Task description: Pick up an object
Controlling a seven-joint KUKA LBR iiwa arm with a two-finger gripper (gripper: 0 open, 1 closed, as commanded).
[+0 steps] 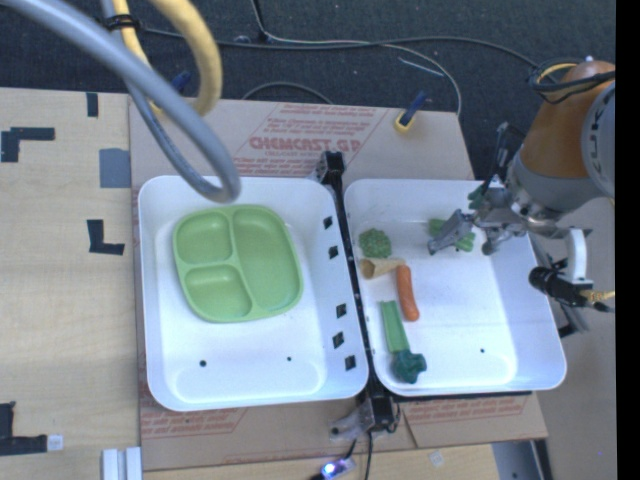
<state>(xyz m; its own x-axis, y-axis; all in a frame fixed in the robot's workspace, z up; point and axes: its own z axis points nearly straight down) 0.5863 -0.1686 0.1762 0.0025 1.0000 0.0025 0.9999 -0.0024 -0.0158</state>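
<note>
My gripper [452, 236] hangs over the back part of the right bin [520, 368], reaching in from the right, open with nothing between its fingers. To its left a small green broccoli piece [375, 241] lies on the bin floor, apart from the gripper. Just in front of the broccoli is a tan piece [381, 266], touching an orange carrot [406, 294]. Nearer the front lies a green stalk [392, 326] with a dark teal head [409, 366].
The left bin [160, 368] holds a green divided plate [238, 262]. A grey hose [170, 118] and a yellow hose [200, 48] arch over the left bin's back corner. The black divider [345, 278] runs between the bins.
</note>
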